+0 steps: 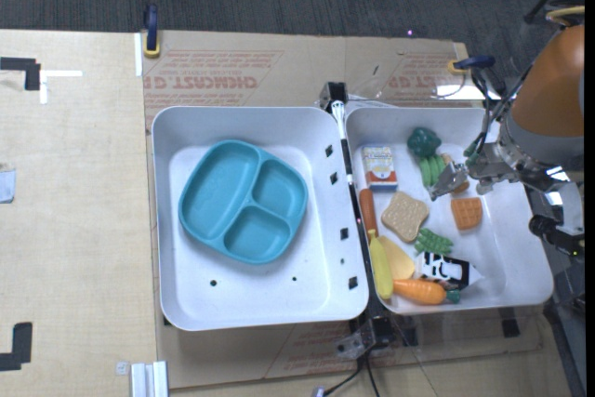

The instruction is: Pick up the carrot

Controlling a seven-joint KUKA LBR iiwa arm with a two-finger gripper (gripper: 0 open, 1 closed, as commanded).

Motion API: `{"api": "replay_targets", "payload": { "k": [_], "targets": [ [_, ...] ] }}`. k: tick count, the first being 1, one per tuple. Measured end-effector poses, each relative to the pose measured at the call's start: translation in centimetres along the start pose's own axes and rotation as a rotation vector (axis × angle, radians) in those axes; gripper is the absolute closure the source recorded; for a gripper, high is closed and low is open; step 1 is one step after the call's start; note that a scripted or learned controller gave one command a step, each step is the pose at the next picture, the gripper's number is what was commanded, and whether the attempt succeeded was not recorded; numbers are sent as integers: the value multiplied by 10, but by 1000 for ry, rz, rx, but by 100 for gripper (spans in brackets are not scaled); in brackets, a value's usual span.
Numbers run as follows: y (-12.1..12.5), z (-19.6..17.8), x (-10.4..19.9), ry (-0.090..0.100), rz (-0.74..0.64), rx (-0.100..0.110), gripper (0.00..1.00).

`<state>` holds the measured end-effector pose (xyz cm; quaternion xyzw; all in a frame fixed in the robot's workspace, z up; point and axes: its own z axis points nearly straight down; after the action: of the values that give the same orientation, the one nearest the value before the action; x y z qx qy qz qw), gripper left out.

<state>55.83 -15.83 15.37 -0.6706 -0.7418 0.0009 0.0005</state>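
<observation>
The carrot (420, 291) is orange with a green stem end and lies flat along the front wall of the right bin (521, 279), beside a banana (381, 267). My gripper (464, 183) hangs over the back right part of that bin, well behind the carrot and just above an orange ridged food piece (467, 213). Its fingers stand open with nothing between them. The grey arm with its orange band (553, 84) comes in from the right.
The right bin also holds a broccoli (424, 142), green pods (433, 170), a small carton (378, 165), a bread slice (405, 214), a sausage (367, 205), a leafy green piece (432, 242) and a black-and-white card (448, 271). A blue divided plate (244, 200) lies in the left bin (186, 293).
</observation>
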Motion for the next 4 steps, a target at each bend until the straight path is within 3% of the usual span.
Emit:
{"api": "replay_targets", "payload": {
  "k": [1, 2, 3, 4],
  "targets": [
    [-14, 54, -5, -7, -200, -14, 0],
    [-11, 43, -8, -17, -193, -25, 100],
    [8, 58, 38, -5, -7, -11, 100],
    [7, 60, 38, -4, -6, -7, 0]
  ]
}}
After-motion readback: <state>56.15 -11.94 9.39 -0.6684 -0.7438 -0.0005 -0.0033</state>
